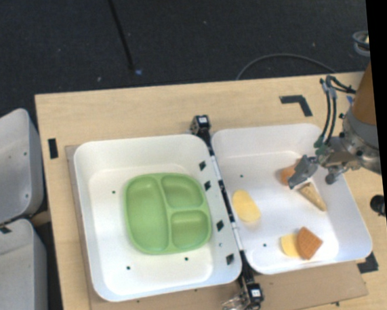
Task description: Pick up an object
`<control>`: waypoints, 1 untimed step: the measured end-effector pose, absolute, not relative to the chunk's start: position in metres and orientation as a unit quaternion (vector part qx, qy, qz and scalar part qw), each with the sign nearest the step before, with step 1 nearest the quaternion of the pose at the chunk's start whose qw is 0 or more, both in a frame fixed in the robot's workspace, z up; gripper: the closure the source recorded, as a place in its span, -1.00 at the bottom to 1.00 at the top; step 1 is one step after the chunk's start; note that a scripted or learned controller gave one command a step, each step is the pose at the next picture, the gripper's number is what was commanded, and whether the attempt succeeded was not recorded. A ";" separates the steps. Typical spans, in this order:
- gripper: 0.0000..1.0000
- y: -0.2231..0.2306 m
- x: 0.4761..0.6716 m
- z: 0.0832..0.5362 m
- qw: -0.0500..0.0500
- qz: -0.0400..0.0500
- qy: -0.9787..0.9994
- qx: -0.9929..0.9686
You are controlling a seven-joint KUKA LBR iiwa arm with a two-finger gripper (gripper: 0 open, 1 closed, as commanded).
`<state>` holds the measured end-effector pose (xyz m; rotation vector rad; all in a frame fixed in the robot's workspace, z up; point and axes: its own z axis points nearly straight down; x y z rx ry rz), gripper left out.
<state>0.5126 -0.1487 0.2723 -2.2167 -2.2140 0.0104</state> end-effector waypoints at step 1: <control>-1.00 -0.149 0.515 0.279 -0.001 0.000 -0.708 -0.707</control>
